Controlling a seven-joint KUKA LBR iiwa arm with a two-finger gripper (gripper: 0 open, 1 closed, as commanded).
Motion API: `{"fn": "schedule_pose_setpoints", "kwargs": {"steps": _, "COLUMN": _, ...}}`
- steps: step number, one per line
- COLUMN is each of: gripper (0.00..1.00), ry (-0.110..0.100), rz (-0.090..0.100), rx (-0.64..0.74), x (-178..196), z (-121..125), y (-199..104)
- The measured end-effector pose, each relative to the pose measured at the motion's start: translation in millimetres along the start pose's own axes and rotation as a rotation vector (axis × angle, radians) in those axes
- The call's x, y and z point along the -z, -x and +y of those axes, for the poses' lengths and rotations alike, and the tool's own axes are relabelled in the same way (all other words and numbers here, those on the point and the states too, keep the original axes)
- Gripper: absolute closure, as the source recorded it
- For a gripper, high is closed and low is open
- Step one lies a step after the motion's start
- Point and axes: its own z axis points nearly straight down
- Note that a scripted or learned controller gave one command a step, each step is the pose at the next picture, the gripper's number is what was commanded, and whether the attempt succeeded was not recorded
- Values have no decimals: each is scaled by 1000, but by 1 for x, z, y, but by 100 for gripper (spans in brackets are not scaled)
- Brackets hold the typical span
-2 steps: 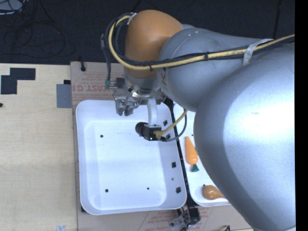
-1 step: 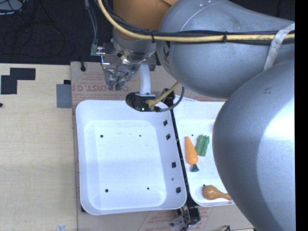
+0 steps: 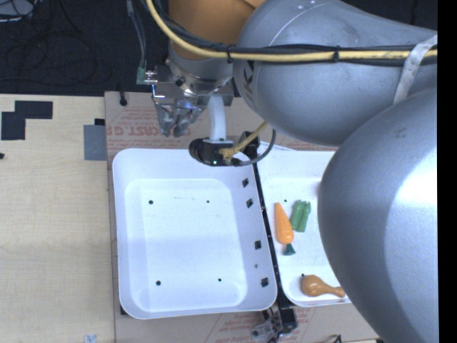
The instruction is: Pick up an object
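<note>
The hand (image 3: 175, 123) is seen above the left shallow white bin (image 3: 121, 191); its opening cannot be told. The orange plastic carrot (image 3: 283, 224) should be approached squarely.

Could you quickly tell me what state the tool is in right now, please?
Tool: cannot be told whether open or shut; it hangs above the far edge of the left bin, nothing seen in it.

The bench (image 3: 50, 213) bears two white bins (image 3: 121, 241).
</note>
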Motion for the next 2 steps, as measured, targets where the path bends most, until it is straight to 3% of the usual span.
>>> {"fn": "schedule_pose_setpoints", "kwargs": {"steps": 2, "gripper": 100, "ry": -6, "rz": -4, "rx": 14, "x": 18, "z": -1, "y": -2}}
